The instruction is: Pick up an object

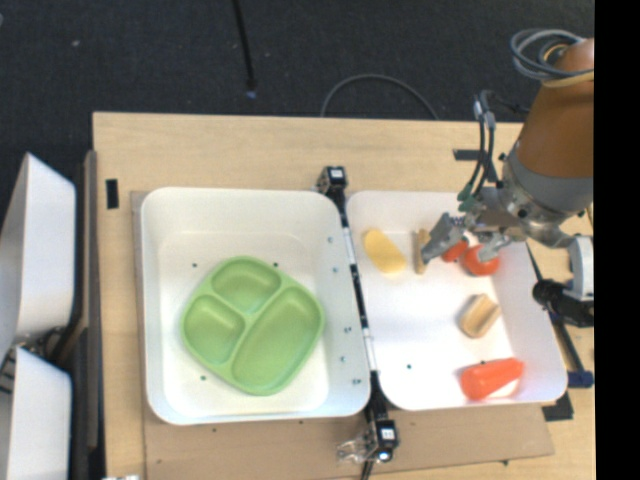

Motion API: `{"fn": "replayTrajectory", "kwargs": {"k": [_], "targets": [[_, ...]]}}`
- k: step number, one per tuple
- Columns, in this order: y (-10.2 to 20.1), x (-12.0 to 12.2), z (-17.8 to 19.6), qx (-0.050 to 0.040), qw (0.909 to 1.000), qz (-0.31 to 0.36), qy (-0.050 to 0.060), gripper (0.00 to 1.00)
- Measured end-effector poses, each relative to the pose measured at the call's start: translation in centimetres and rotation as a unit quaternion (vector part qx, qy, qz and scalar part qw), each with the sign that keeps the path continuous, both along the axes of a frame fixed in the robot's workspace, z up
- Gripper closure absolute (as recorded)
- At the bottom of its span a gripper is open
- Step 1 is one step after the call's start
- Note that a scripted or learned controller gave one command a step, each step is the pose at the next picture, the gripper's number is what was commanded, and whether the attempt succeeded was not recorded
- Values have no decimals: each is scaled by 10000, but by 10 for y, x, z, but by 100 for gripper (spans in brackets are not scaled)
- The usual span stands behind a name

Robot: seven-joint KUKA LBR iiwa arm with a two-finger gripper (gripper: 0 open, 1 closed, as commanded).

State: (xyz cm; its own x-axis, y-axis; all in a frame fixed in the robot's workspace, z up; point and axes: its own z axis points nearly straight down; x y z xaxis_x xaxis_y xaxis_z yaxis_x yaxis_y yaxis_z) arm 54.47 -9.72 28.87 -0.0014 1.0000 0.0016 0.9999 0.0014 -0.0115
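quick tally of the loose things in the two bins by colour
green: 1, the divided plate in the left bin
yellow: 1
tan: 1
orange-red: 2, one near the front, one partly hidden under the gripper
total: 5

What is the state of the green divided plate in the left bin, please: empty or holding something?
Empty. The green divided plate lies flat in the left bin, and all three compartments show bare green.
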Motion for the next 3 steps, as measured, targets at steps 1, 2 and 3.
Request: {"fn": "replayTrajectory", "kwargs": {"k": [1, 2, 3], "targets": [[0, 1, 4, -2, 10000, 7, -45, 0], [3, -1, -42, -15, 10000, -12, -24, 0], [-5, 3, -106, -12, 10000, -12, -9, 0]]}}
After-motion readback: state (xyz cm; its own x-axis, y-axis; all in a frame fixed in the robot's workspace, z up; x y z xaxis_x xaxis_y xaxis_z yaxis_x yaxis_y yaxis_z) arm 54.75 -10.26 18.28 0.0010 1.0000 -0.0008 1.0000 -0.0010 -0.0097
